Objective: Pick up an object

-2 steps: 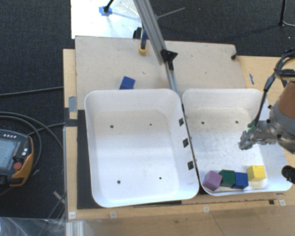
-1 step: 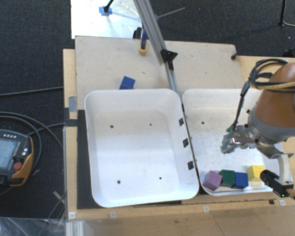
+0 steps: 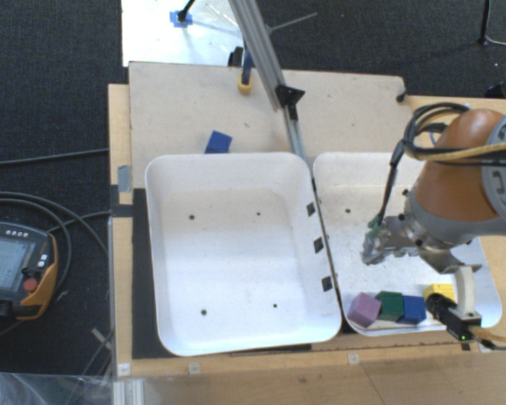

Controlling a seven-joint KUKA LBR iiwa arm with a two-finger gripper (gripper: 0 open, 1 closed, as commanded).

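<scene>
Tabletop point(image 3: 337, 108) carries two white bins; the arm point(image 3: 464, 175) reaches over the right bin point(image 3: 346, 184). Tool point(image 3: 378, 247) hangs above its floor, grip state undeterminable. Purple block point(image 3: 364, 309), green block point(image 3: 391, 304), blue block point(image 3: 413, 310) and yellow block point(image 3: 439, 292) cluster at the near rim.

Robotics laboratory test bench.
Plywood bench point(image 3: 185, 108) with two white bins point(image 3: 236, 171), teach pendant point(image 3: 13, 268) and cables on dark carpet point(image 3: 51, 66).

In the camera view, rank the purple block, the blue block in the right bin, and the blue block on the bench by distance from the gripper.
From the gripper:
1. Purple block, right bin's near edge, just below it.
2. Blue block, same row, further right.
3. Blue block on the bench, behind the left bin.
</scene>
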